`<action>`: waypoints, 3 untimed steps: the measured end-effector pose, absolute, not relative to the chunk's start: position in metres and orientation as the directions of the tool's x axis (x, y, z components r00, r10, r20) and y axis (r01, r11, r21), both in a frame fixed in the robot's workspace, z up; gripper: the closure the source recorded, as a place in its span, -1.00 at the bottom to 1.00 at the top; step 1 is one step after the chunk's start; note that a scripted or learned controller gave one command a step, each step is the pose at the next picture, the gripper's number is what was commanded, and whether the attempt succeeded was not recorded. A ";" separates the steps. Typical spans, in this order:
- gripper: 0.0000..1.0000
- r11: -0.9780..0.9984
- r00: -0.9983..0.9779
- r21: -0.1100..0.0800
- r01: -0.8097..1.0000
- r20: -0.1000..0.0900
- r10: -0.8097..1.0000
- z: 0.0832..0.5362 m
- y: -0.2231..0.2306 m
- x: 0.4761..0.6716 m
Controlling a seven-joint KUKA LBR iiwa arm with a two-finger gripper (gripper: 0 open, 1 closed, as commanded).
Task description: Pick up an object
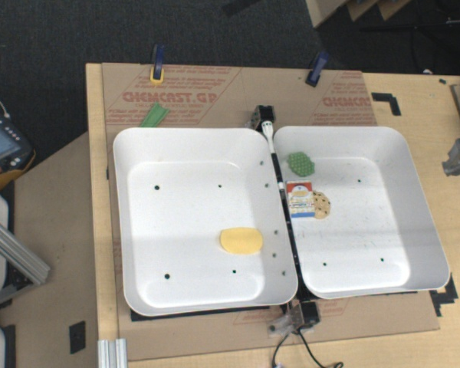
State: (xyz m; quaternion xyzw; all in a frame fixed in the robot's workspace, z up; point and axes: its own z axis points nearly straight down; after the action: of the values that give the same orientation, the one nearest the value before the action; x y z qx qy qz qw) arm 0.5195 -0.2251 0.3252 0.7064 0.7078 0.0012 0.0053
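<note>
You see two white bins (138, 159): one yellow disc (241, 241) in the left; one green piece (300, 163) and one cookie packet (306, 202) in the right.

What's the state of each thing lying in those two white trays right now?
Yellow oval piece: lying flat in the left tray, untouched.
Green piece: lying flat in the right tray, near the divide.
Small cookie packet: lying flat in the right tray, just below the green piece and apart from it.
</note>
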 end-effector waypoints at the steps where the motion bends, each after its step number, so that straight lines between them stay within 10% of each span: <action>1: 1.00 -0.002 0.002 -0.003 1.000 0.001 1.000 0.309 -0.224 0.477; 2: 1.00 0.007 -0.007 0.006 1.000 -0.001 1.000 0.345 -0.145 0.481; 3: 1.00 -0.002 0.002 -0.006 1.000 0.002 1.000 0.275 -0.157 0.479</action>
State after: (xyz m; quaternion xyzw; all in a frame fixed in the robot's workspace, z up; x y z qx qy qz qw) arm 0.4786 -0.1572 0.2750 0.7077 0.7065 -0.0017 -0.0028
